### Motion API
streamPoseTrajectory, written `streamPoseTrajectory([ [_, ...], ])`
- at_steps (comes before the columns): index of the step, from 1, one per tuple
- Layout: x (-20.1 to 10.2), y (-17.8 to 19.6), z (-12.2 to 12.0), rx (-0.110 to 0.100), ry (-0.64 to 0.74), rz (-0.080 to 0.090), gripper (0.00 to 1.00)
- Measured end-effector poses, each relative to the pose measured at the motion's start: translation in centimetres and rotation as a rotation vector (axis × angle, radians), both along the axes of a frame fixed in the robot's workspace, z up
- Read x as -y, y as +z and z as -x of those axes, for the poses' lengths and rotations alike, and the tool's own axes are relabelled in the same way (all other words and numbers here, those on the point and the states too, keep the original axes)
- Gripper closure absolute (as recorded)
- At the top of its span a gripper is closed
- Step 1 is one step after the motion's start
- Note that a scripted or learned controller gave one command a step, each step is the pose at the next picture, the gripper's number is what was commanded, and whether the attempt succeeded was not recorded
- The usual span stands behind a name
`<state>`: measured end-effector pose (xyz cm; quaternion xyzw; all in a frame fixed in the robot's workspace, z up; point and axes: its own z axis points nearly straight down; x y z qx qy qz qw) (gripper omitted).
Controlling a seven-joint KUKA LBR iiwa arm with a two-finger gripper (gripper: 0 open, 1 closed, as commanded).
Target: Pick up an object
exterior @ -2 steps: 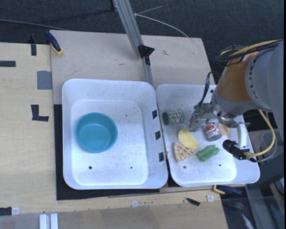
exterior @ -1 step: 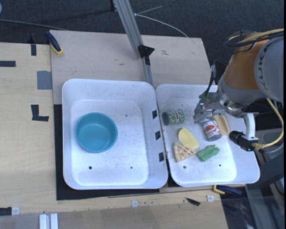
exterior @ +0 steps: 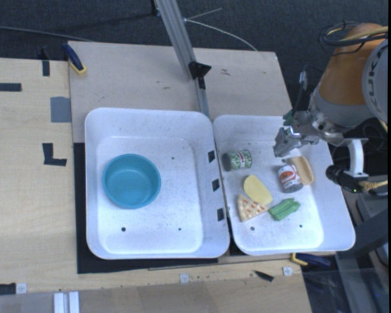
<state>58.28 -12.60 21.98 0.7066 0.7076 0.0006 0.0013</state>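
In the right bin, tool, grip state indiscernible, above red-and-white can: centre over can, descend straight, clear of neighbouring items

blue bowl, white bins, green can
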Motion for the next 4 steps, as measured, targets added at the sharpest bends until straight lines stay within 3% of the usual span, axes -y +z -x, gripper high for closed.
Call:
streamPoseTrajectory([
  [1,0.0,5.3,-0.1,0.001,0.000,0.000,1.00],
  [3,-10.6,4.7,-0.7,-0.004,0.004,-0.001,1.00],
  [4,-15.8,2.9,-2.9,-0.004,0.004,-0.001,1.00],
])
